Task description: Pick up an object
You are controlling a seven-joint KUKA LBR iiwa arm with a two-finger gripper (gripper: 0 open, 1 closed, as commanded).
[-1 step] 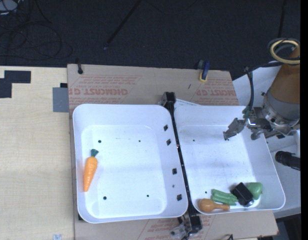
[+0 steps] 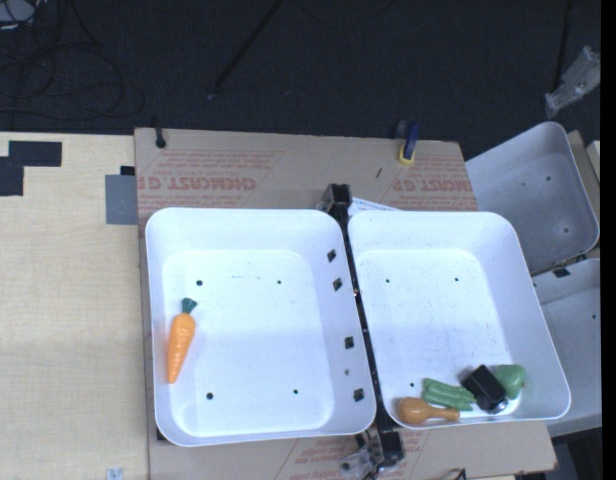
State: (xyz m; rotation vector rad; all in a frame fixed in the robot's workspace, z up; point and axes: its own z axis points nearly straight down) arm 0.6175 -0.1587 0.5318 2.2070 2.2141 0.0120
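Wood-toned table [image 2: 58, 318]: pale surface on the left, bearing a few dark grey and black rectangles near its upper left.
Cardboard sheet [image 2: 288, 173]: brown with red print, lying under both bins and showing above and below them.
Grey panel [image 2: 533, 198]: a metal sheet with rounded corners, tilted, at the far right beside the right bin.
Left bin [image 2: 238, 218]: shallow, white, with small dark dots on its floor; it holds one thing.
Right bin [image 2: 438, 223]: shallow, white, touching the left bin along a black divider strip [image 2: 353, 308]; its things are bunched in the near right corner.
Carrot [image 2: 180, 340]: orange toy with a green top, lying lengthwise along the left wall of the left bin, top pointing away.
Green pod [image 2: 448, 393]: lying flat in the right bin, just beside the black block.
Tan gourd [image 2: 423, 412]: orange-tan, against the near wall, just below the green pod.
Black block [image 2: 485, 388]: small, dark, tilted, between the green pod and the green leaf piece.
Green leaf piece [image 2: 510, 376]: at the right wall, touching the black block.
Clamp [image 2: 409, 141]: blue and yellow, on the far edge of the cardboard sheet.
Claw: whether apart, together or clamped on anything cannot be told.
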